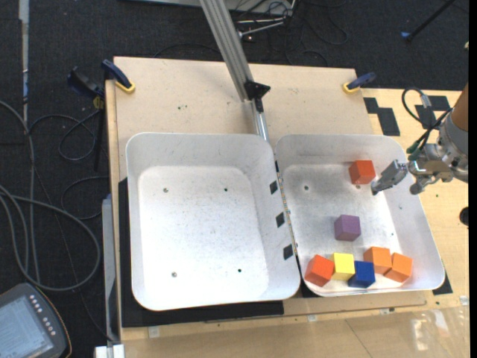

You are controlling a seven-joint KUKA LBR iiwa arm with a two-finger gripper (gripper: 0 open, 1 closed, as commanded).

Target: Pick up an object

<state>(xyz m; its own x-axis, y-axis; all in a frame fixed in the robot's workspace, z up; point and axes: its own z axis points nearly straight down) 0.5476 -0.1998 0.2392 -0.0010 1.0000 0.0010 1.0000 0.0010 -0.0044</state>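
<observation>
The right bin (pixel 417 222) holds several small blocks. An orange block (pixel 362 171) sits near its back, and a purple block (pixel 347 227) lies at its middle. Along the front wall sit an orange-red block (pixel 320 269), a yellow block (pixel 343 264), a blue block (pixel 363 274) and two orange blocks (pixel 389 262). My gripper (pixel 406 176) hovers at the bin's right rim, just right of the back orange block. Its fingers are spread open, and nothing is between them.
The left bin (pixel 149 155) sits beside the right one on the tan bench. A slanted metal pole (pixel 227 39) runs down to the gap between the bins. Blue and yellow clamps (pixel 119 77) grip the bench's back corners.
</observation>
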